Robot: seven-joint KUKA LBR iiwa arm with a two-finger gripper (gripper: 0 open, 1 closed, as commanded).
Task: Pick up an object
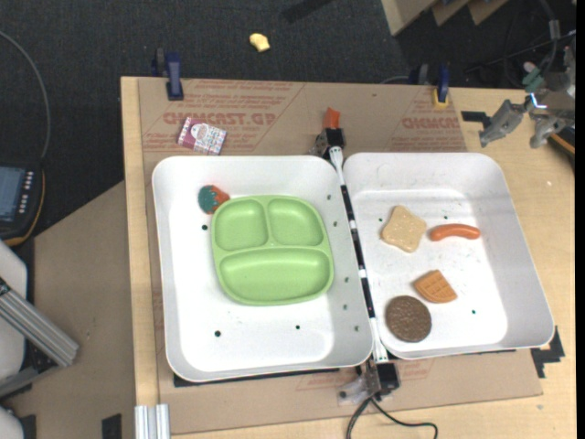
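The right bin [494,199] holds a tan bread slice [403,229], an orange-red sausage [454,232], an orange waffle piece [435,287] and a round brown patty [408,319]. In the left bin [183,273] lies a green divided plate [270,250], with a small red and green toy [213,198] at its upper left corner. My gripper [523,126] hangs beyond the right bin's far right corner, over the bench and well apart from every object. Its two grey fingers are spread apart with nothing between them.
A pink card [201,135] lies on the cardboard behind the left bin. Blue clamps [171,73] [441,85] grip the board's far edge, and an orange clip [331,119] sits where the bins meet. A yellow scrap [260,41] lies on the dark floor.
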